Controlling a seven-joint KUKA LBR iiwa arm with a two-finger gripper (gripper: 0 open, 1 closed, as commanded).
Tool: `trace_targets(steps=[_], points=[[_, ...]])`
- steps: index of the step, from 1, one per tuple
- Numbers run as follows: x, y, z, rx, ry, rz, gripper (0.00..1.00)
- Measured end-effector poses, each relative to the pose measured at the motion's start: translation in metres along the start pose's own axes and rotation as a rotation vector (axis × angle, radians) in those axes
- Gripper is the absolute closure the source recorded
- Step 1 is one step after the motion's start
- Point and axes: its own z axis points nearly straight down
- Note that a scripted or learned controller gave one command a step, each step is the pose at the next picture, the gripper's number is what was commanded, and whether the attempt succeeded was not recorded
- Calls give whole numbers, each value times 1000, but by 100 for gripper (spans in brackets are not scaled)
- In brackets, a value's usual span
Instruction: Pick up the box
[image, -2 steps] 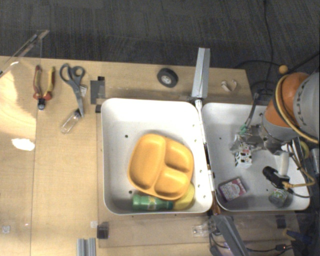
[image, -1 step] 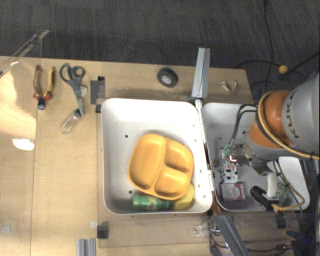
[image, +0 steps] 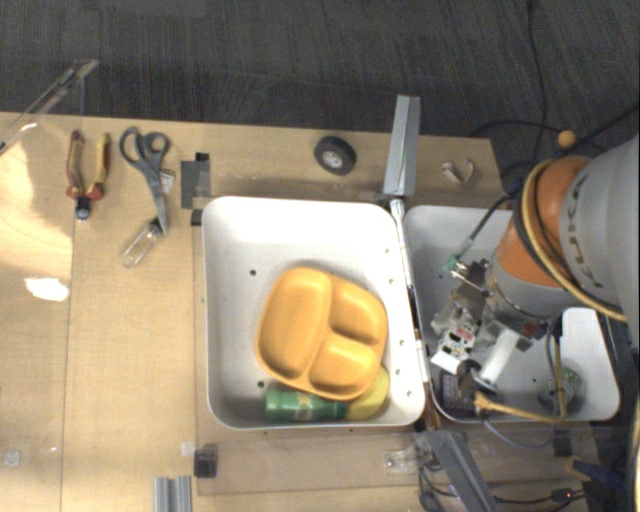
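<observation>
Here your claw sits low in the right bin, and you cannot tell its state. The green box lies at 6 o'clock in the left bin, partly under the yellow tray.

One fixed camera above the bench, looking down at a slant.

It sits high enough to take in the whole pale wooden bench top, the dark carpet beyond its far edge, and both shallow white plastic bins: the left bin whole, the right bin partly covered by the grey arm with an orange band entering from the right.
</observation>
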Motion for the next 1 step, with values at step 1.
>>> trace_targets(steps=[1], points=[[40,-9,4,2,-3,432,100]])
